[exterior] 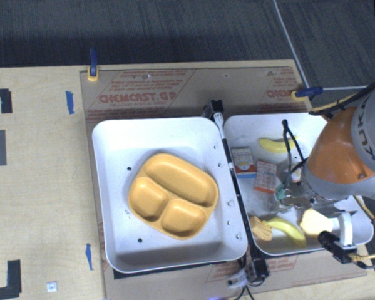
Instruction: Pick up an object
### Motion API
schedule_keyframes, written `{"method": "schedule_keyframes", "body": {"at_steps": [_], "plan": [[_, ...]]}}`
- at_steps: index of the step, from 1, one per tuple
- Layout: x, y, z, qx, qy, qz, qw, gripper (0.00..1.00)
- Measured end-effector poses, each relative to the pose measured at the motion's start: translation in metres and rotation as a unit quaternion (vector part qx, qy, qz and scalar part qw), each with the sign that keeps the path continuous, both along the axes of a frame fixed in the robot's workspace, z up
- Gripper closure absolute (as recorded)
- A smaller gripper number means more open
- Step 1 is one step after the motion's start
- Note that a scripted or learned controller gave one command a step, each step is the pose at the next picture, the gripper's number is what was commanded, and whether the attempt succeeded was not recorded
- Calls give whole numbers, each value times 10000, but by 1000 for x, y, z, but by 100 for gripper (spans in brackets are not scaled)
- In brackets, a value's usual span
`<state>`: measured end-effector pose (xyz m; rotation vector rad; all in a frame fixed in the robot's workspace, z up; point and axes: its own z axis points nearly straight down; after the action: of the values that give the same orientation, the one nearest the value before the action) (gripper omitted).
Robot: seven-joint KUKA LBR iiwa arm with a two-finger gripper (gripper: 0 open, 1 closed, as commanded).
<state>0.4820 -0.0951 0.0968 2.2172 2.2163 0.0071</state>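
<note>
Overhead slanted view of the counter [40, 204] with two white bins set side by side. The left bin [114, 181] holds a yellow divided tray [172, 194], lying flat near its centre. The right bin [249, 127] holds the clutter from which one object is to be picked: a banana [274, 145] toward the far side, a small carton [242, 159] and a red-and-white packet [265, 175] near the dividing wall, and a second banana [285, 229] beside a pale yellow piece [260, 227] at the near edge. The arm [341, 154], with its orange band, reaches in from the right and stands over the middle of the right bin; the claw [289, 194] sits low among the objects, just above the near banana and beside the packet. Whether it is open or closed, and whether it has anything, cannot be told, since the wrist covers it. Judged from this layout, a sound pick calls for centring on a single item, probably the near banana, approaching across its narrow width, keeping clear of the bin wall and the neighbouring packet, and lifting straight up only once the grip is firm.
</note>
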Motion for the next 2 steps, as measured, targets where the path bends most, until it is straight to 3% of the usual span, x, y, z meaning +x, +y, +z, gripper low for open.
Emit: {"method": "schedule_keyframes", "body": {"at_steps": [1,2], "plan": [[0,0,0,0,1,0,10000,0],[-2,3,-11,9,34,1,10000,0]]}}
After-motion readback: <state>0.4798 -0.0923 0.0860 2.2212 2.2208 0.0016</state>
